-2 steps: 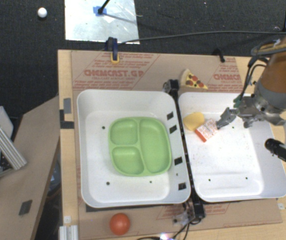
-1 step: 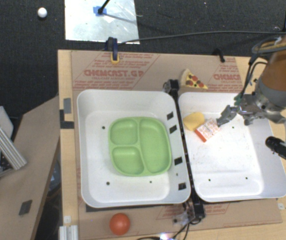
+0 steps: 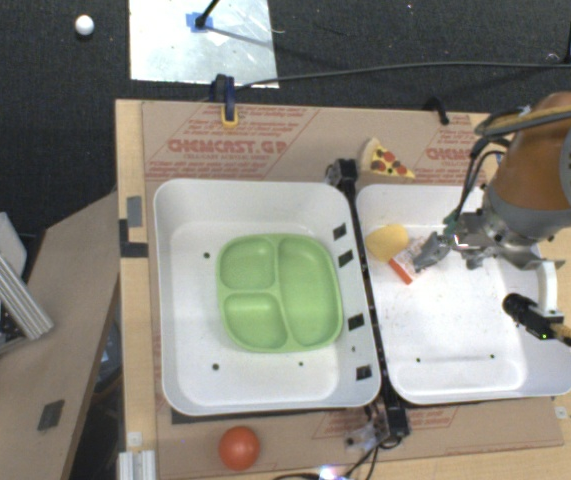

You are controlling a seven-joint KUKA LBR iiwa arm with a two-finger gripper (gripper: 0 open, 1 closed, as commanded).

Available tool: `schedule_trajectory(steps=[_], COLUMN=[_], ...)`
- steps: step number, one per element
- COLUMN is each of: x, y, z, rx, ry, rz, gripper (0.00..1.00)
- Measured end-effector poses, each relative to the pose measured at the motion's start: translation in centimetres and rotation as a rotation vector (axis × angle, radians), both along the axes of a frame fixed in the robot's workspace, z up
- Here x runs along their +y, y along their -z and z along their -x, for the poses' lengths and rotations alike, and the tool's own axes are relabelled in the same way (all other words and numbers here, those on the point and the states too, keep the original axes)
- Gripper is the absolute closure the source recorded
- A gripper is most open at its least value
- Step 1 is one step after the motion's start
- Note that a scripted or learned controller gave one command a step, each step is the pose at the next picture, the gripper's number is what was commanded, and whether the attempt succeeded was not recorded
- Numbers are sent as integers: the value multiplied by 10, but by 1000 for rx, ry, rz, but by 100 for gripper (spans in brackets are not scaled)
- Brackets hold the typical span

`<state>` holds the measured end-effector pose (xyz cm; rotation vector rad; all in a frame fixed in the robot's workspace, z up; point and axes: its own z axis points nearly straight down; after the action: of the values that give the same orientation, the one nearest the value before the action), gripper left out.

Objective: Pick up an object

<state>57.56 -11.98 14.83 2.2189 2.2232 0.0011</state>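
From above, the tool [image 3: 427, 254] sits low in the right bin [image 3: 465, 368], toward the frame's upper right, just beside a small orange piece [image 3: 402, 269] and a yellow lump [image 3: 387, 238]; whether it is wide or narrow I cannot tell. A good grasp likely needs it centred over one item, clear of the divider between the bins. The left bin [image 3: 180, 298] carries a green sectioned plate [image 3: 279, 292]. A red ball [image 3: 239, 447] rests on the cardboard-covered counter [image 3: 265, 138] at the bottom.
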Motion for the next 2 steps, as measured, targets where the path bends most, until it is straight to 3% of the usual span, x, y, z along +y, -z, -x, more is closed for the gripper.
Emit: schedule_trajectory(steps=[1, 2], x=[9, 9], y=[55, 63], z=[-3, -4], rx=[0, 0], ry=[-3, 1], rz=[0, 0], gripper=[0, 0])
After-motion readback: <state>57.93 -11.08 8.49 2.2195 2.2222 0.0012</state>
